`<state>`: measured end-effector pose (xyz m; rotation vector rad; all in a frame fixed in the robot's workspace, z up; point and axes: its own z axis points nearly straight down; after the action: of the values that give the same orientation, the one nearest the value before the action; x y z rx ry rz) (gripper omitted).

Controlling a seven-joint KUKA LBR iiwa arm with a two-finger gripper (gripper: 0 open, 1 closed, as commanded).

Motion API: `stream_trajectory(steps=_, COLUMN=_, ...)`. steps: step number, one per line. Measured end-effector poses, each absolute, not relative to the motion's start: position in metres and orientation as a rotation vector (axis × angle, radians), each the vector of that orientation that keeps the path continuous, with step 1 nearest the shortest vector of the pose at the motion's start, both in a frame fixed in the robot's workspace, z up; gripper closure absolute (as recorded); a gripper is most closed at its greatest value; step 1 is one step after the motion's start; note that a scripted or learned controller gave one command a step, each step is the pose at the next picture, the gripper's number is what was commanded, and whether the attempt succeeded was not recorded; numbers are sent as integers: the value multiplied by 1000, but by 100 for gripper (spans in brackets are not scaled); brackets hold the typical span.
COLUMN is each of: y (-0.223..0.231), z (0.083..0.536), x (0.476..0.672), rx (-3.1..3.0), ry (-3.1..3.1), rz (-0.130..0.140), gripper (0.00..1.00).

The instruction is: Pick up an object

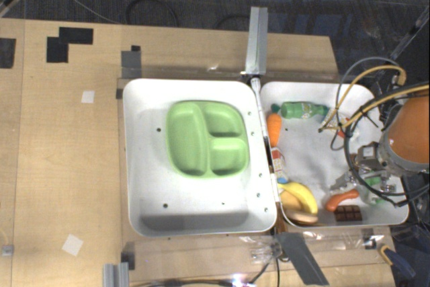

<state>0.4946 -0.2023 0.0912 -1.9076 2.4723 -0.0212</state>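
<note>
So the pincer [361, 183] is down low in the right bin [306, 165], near that bin's front right corner. Honestly can't tell from this angle how wide it's open or whether it's got anything, the wrist and cables cover most of it.

Closest candidate looks like the red sausage [341, 199], sitting just under and slightly left of the pincer, maybe touching it. Right in front of that, toward the bin's front wall, is the chocolate piece [349, 214]. Further left of the pincer is the banana [299, 198], and well off to the far-left side you've got the carrot [274, 129] and the green bottle [302, 110]. The left bin [141, 165] with the green divided tray [205, 138] is way out of reach for this step.

My take: go for the sausage. Line the pincer up across its narrow width, not along the length, centre over the middle, and come straight down before closing. The chocolate is close, so a sloppy approach could nudge it or pinch both. The bin wall is near too, so keep the lift vertical.
</note>
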Motion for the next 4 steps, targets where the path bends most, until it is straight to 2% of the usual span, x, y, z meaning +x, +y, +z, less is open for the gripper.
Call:
stream_trajectory(steps=1, y=-181, z=92, x=494, rx=-1931, ry=2462, rz=-29, gripper=0)
stream_trajectory(steps=2, y=-200, z=90, x=507, rx=-2079, ry=2338, rz=-7, gripper=0)
stream_trajectory(steps=3, y=-200, z=91, x=496, rx=-2109, ry=2299, rz=-22, gripper=0)
stream_trajectory(steps=4, y=-198, z=104, x=499, rx=-2102, ry=2299, rz=-28, gripper=100)
